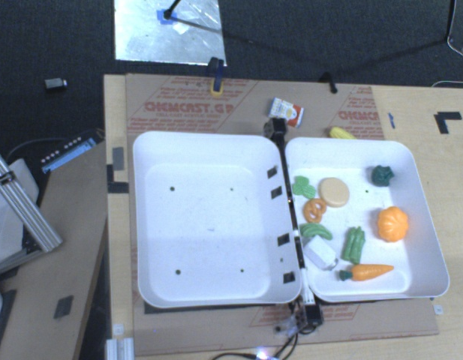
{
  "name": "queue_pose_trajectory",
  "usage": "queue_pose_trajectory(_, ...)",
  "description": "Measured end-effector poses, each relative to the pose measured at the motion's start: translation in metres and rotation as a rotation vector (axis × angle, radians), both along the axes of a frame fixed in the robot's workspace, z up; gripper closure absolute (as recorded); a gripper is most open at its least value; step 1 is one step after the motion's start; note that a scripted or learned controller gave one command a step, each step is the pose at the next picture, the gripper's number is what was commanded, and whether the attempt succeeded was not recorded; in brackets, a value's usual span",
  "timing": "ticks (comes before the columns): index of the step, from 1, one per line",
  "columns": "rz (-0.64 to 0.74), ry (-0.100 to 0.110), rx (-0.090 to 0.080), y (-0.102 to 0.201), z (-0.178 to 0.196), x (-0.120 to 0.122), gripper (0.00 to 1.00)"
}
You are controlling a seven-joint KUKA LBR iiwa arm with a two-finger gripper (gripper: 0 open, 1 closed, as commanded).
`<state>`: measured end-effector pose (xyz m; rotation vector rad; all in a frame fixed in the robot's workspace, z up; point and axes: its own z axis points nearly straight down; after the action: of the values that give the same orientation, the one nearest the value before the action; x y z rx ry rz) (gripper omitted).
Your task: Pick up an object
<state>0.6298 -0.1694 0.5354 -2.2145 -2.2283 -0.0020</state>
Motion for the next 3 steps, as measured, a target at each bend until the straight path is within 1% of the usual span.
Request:
queue_pose_trajectory(1, -0.006, -0.005, -0.005, -0.039, 0.0, 0.04, 1.0)
queue_pose_trajectory(2, 0.001, 0.0, 0.0, 0.009, 0.0, -0.003, 1.0)
queue_pose_trajectory(3, -0.006, -0.006, -0.005, -0.039, 0.001, 0.04, 1.0)
